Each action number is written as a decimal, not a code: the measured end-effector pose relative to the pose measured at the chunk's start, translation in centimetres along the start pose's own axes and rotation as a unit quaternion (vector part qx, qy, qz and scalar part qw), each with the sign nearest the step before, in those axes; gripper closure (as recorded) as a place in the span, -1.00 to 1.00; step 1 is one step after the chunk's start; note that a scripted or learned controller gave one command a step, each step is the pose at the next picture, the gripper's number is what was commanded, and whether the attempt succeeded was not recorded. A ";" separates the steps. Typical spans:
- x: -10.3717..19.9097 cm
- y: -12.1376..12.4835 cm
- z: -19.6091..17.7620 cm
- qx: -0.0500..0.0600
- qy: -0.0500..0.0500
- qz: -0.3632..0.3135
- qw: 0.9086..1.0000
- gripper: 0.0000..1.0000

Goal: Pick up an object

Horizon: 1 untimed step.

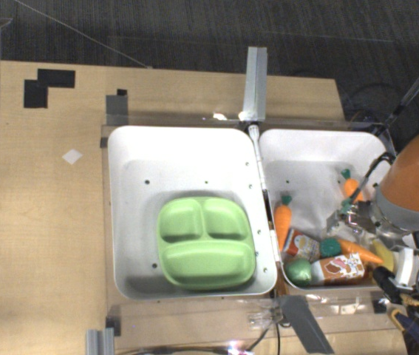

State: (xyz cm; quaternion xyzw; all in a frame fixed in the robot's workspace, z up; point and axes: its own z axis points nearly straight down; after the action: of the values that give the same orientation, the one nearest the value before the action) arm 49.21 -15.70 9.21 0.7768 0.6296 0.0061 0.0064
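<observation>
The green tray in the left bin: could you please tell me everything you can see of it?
The green tray is a light green divided plate, plastic by its look, with rounded corners. It has three hollows: two smaller ones on the far side and one wide one on the near side. It lies flat and right way up on the floor of the left bin, toward the near right corner. Nothing lies in it.

right bin (305, 150) rear open, toys (320, 261) crowd front
</observation>
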 end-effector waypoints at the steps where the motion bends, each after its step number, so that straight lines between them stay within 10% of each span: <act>1: 0.7 6.7 -1.9 0.006 0.000 -0.042 0.999 -1.00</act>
State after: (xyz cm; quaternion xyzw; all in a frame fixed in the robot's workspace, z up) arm 55.84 -16.43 11.24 0.7497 0.6618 0.0019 0.0021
